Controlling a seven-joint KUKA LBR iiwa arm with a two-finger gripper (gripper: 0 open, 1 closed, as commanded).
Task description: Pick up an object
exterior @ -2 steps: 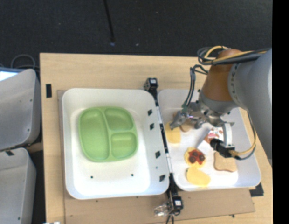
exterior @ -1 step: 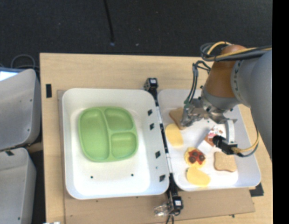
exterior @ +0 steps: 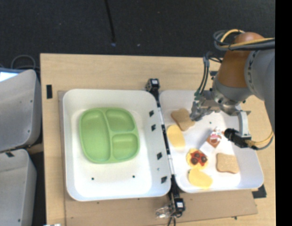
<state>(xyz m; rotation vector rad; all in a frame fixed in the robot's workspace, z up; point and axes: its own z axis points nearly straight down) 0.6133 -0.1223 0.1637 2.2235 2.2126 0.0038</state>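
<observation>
- My hand (exterior: 198, 110) hangs over the far left part of the right bin (exterior: 252, 175), just beside the tan toast-shaped piece (exterior: 182, 119); whether it is open or closed I cannot tell, and nothing can be seen gripped in it.
- The toast-shaped piece, the nearest candidate for lifting, lies flat on the bin floor close to the divider between the two bins, with a pale yellow round piece (exterior: 175, 136) touching or almost touching its near edge.
- Judged from its look, this piece is a light, stiff toy food: thin, smooth and probably a little slippery, with no sign of being fragile.
- A hold across its narrow width, from above, seems best; because it lies flat, the edges offer little height, so a slip is likely.
- Other candidates in the right bin: a yellow disc bearing red and dark bits (exterior: 198, 158), a second yellow piece (exterior: 200, 178) at the near edge, a brown slice (exterior: 227, 163) to the right, and a small red-and-white item (exterior: 214, 139) in the middle.
- The left bin (exterior: 73, 182) holds a green divided plate (exterior: 109, 134), broad and shallow, a poor fit for a two-finger grip.
- Both bins rest on the bench (exterior: 113, 72).
</observation>
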